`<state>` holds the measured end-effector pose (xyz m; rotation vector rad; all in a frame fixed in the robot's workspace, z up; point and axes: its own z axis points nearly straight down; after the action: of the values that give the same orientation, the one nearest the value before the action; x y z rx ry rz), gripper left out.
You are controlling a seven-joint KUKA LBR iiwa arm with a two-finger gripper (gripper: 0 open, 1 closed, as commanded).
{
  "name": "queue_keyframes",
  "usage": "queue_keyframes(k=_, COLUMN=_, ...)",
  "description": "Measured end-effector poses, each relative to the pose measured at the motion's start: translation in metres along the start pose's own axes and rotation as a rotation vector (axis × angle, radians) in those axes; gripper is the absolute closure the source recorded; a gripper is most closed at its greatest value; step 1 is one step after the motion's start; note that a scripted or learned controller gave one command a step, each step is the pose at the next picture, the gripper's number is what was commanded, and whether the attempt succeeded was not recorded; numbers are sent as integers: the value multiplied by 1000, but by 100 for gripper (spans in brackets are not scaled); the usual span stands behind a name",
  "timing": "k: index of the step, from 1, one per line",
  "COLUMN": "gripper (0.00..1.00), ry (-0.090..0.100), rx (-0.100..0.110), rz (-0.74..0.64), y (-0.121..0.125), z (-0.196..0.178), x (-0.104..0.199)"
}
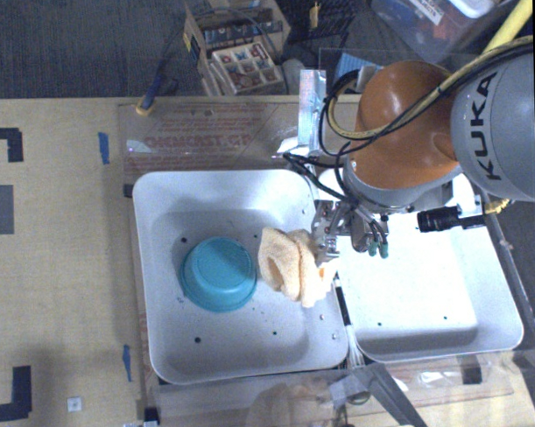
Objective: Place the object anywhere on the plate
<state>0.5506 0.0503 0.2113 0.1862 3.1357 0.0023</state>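
Here the hand [325, 241] hangs over the left bin's [153, 203] right edge, touching the yellow cloth [287, 264]; grip unclear.

1. "KUKA" stands in black capital letters on the grey arm [501, 121] at the upper right of the frame, the word running down along the casing.
2. The clear panel [208, 131] above the left bin carries faint reddish lettering, too blurred to read.
3. The boxes [240, 52] at the top centre bear printed pictures; no words are legible.
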Motion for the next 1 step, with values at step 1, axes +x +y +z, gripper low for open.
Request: queue_keyframes(k=1, gripper=100, ry=0, rx=0, rz=-114, y=31, z=-9, x=39)
